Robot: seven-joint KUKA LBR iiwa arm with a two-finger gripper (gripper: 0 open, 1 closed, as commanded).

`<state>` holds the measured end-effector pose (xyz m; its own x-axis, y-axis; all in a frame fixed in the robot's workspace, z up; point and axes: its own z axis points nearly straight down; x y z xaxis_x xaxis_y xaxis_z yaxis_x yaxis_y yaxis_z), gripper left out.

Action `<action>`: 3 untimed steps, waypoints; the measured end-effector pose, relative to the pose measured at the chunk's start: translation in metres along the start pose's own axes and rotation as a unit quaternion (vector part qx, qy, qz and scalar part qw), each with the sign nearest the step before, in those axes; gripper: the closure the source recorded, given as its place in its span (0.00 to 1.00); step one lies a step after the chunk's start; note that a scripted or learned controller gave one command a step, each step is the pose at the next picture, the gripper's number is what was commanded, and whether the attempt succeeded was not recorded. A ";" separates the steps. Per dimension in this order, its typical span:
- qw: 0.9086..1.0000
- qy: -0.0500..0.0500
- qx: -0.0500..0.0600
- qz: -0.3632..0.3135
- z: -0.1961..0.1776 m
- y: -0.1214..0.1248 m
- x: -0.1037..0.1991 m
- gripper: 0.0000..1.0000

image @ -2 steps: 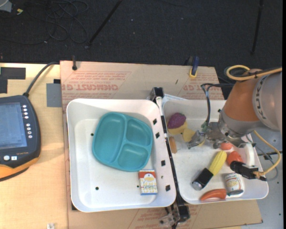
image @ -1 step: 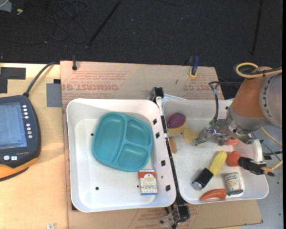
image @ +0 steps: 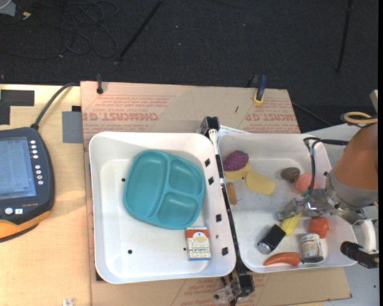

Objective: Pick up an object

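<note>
The gripper point(image: 301, 204) sits low in the right bin point(image: 268, 150), amid its objects; how its fingers stand cannot be told, nor whether it grips anything. A yellow piece point(image: 290, 222) lies just below it, touching or nearly so. A red-orange object point(image: 319, 225) lies to its lower right, a small jar point(image: 311, 247) beyond that. A black block point(image: 271, 238) and a red pepper-like piece point(image: 282, 259) lie nearer the front wall. The left bin point(image: 108, 234) holds a teal divided plate point(image: 165, 189) and a small carton point(image: 198, 243).
</note>
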<state>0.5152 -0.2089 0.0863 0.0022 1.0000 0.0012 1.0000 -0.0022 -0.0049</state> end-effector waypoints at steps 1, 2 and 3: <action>1.000 0.000 0.000 0.001 -0.009 0.002 -0.001 1.00; 1.000 0.000 -0.002 -0.004 0.000 -0.008 0.095 1.00; 1.000 0.001 -0.004 -0.006 -0.105 0.013 0.169 1.00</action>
